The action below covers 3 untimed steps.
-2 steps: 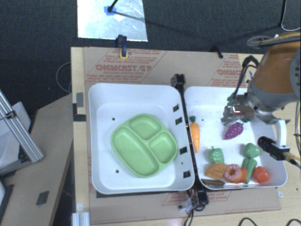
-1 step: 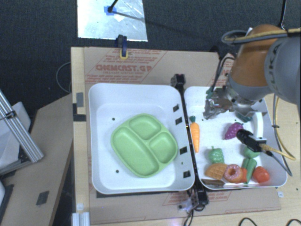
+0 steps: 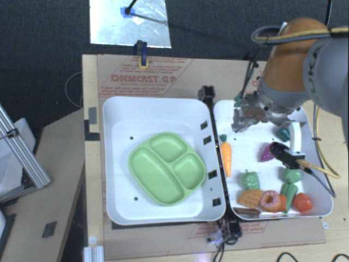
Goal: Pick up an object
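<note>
Camera view, left to right: left bin (image 3: 117, 146) holding a green divided plate (image 3: 166, 168). Right bin (image 3: 322, 201) holding toy food: carrot (image 3: 226, 156), donut (image 3: 269, 200), purple grapes (image 3: 266, 153), tomato (image 3: 303, 202). Gripper (image 3: 241, 122) above the bin's far left corner; finger state cannot be told.

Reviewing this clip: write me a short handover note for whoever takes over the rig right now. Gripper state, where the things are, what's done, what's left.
Gripper: low over the far left corner of the right bin; no object visible between its fingers, open or shut cannot be told.
Things: the carrot lies by the right bin's left wall, nearest the gripper; the purple toy, donut and tomato lie in the same bin. The green divided plate sits in the left bin.
Done: nothing visibly picked.
Left: grasp and lift one object.
</note>
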Motion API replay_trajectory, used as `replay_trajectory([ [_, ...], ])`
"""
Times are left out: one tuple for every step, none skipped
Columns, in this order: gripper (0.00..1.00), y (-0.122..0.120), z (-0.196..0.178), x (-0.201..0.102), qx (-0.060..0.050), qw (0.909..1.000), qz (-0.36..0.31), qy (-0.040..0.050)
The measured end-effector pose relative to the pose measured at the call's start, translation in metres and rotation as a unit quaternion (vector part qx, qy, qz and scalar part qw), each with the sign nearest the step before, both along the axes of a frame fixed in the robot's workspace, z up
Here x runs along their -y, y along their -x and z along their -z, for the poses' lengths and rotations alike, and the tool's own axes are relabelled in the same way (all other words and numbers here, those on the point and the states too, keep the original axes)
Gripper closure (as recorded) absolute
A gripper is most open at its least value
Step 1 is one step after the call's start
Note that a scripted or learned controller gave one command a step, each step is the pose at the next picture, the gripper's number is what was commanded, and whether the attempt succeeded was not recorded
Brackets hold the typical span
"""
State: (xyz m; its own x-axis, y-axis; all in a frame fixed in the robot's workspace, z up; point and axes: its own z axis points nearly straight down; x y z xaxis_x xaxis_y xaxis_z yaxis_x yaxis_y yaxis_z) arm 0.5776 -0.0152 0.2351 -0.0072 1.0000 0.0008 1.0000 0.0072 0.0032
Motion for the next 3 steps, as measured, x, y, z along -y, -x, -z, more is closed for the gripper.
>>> replay_trajectory([
  [1.0, -0.002, 0.001, 0.002, 0.0, 1.0, 0.001, 0.0005],
  [1.0, -0.006, 0.018, -0.001, -0.001, 1.0, 0.001, 0.0005],
  [1.0, 0.009, 0.004, 0.0, -0.001, 1.0, 0.003, 0.0001],
])
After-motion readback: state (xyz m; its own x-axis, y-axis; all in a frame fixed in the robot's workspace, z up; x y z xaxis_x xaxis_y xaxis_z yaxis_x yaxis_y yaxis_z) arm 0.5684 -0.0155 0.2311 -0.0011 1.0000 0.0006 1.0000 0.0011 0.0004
